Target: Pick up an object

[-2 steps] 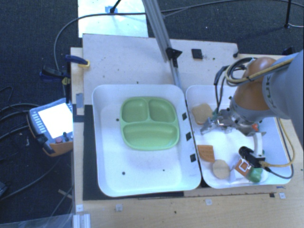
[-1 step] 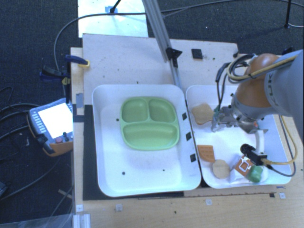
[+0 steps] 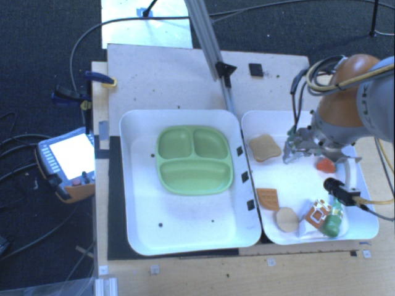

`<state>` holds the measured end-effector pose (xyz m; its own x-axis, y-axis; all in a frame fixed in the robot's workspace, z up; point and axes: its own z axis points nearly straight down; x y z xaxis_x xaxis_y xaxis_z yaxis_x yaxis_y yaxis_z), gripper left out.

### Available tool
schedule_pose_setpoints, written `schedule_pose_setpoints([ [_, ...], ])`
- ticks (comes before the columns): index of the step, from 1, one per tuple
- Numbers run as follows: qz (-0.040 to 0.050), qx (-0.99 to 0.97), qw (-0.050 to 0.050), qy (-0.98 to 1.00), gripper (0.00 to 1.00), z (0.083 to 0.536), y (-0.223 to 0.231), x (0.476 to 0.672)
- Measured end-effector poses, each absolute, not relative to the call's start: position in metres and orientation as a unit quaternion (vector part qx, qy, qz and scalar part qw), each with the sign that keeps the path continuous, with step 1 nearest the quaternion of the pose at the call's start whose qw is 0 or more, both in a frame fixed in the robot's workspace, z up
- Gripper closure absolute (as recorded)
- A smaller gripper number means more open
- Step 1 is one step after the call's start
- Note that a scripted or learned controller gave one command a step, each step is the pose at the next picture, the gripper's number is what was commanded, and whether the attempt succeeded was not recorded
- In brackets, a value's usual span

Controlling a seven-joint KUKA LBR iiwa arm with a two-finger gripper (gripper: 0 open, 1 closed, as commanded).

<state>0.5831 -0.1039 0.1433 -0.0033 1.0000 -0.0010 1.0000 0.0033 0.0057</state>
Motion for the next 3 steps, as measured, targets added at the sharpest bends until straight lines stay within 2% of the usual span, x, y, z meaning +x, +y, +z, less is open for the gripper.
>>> schedule_pose_setpoints([
  [2,0.0021,0.706,0.003,0.709,1.0,0.237,-0.111,0.582],
  [3,0.002,0.703,0.0,0.711,1.0,0.244,-0.052,0.59],
])
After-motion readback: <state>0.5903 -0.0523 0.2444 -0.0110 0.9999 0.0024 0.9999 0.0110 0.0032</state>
